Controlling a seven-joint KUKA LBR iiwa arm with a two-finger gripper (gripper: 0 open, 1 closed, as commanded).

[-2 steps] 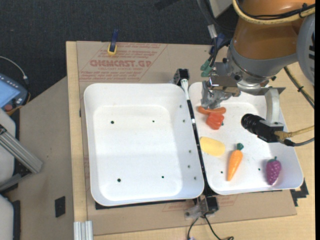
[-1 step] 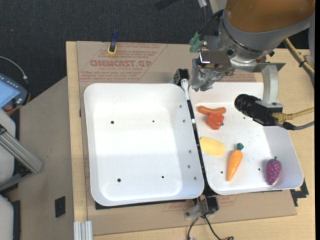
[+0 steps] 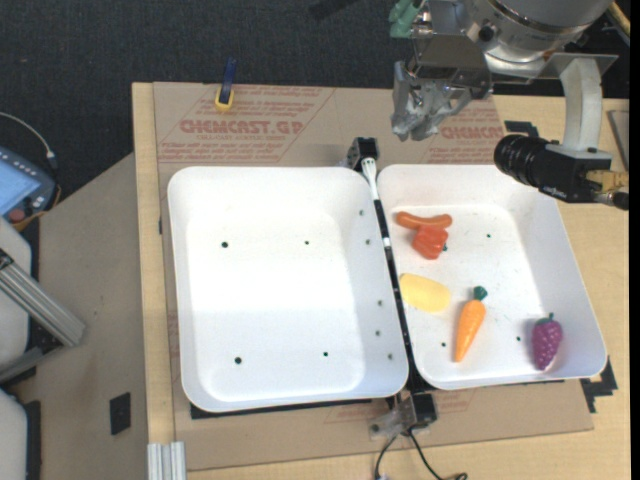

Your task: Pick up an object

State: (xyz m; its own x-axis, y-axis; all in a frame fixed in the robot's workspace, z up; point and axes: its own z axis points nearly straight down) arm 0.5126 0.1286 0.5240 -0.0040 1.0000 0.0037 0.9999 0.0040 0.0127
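Glossy white bins (image 3: pixel 270 368) hold a tapered carrot (image 3: pixel 468 328); metal hand (image 3: pixel 418 118), grip state unclear, hovers above.

Two white bins sat side by side: the left bin (image 3: pixel 200 268) and the right bin (image 3: pixel 570 268). In the right one lay four items: one orange-red piece (image 3: pixel 426 230), one yellow piece (image 3: pixel 425 293), one carrot (image 3: pixel 468 328) and one purple grape bunch (image 3: pixel 546 342).
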